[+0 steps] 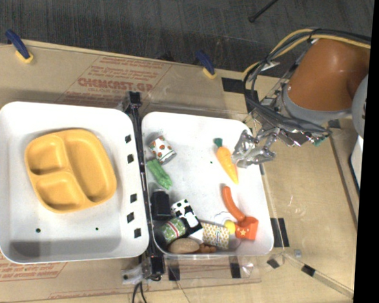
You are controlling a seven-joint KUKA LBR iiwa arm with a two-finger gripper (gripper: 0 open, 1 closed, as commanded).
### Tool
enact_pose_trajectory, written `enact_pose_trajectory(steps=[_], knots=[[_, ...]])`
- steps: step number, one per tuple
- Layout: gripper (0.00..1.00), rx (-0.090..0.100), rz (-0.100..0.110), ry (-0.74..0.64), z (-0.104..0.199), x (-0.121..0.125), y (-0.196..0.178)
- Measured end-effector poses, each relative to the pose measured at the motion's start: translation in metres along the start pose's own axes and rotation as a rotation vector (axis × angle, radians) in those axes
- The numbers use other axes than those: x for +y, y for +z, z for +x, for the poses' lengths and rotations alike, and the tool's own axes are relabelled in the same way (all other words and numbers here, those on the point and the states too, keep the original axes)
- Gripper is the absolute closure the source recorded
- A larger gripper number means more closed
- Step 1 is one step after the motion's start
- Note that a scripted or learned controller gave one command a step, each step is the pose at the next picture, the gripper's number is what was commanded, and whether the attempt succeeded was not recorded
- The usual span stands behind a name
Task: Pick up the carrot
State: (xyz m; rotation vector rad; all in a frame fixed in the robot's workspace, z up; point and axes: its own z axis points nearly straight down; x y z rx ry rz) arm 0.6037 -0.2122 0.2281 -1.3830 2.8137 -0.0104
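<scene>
The carrot [226, 160], orange with a small green top, lies in the right bin [197, 132] near its right wall, tip pointing toward the front. My gripper [251, 149] hangs just to the right of the carrot, over the bin's right rim, beneath the orange wrist band. Nothing shows between its fingers, and the carrot rests on the bin floor apart from them.
The left bin [7, 167] holds a yellow divided tray [70, 168]. In the right bin lie a small can [163, 149], a green pod [159, 175], an orange-red tool [238, 216], a black-and-white toy [184, 212] and several items along the front wall.
</scene>
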Motion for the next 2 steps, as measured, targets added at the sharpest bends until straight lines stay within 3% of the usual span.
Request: enact_pose_trajectory(steps=[1, 2], knots=[[1.00, 0.004, -0.015, 0.129, -0.013, 0.084, 0.089], [1.00, -0.001, -0.003, -0.299, 0.012, 0.041, 0.023]])
